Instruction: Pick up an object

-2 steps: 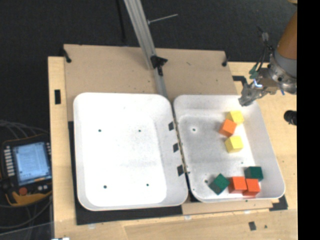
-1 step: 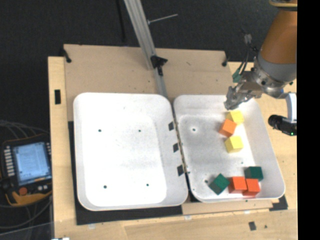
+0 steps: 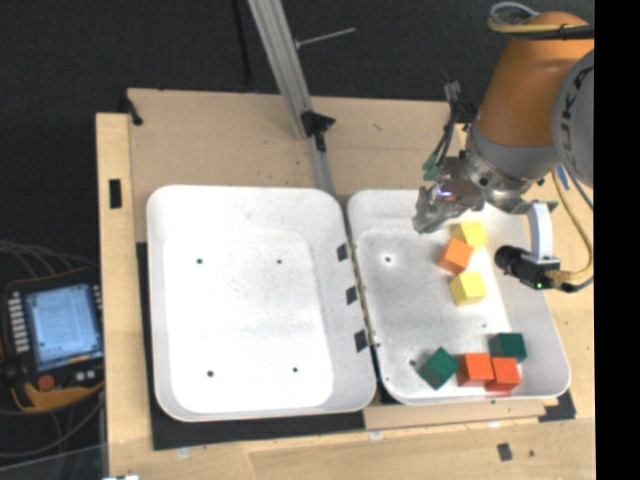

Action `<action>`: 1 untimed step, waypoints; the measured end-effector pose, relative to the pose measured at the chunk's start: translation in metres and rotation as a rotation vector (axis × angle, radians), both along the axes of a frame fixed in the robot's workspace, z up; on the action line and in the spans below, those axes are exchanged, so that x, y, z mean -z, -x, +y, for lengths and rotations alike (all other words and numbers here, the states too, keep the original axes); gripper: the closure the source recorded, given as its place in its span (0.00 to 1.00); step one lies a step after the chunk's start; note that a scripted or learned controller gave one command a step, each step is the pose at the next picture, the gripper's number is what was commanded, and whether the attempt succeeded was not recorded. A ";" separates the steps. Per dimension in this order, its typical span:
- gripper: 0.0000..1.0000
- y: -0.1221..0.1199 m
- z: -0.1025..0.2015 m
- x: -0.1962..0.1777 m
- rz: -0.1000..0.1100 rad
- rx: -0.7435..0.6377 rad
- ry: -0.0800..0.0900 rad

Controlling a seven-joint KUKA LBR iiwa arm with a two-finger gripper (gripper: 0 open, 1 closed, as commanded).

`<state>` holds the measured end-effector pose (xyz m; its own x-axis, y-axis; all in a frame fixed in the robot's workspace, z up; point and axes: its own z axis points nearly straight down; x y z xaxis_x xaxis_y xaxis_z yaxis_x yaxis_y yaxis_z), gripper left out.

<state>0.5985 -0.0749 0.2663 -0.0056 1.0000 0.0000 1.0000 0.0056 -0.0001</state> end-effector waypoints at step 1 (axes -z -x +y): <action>1.00 0.015 0.053 0.013 0.001 -0.001 0.000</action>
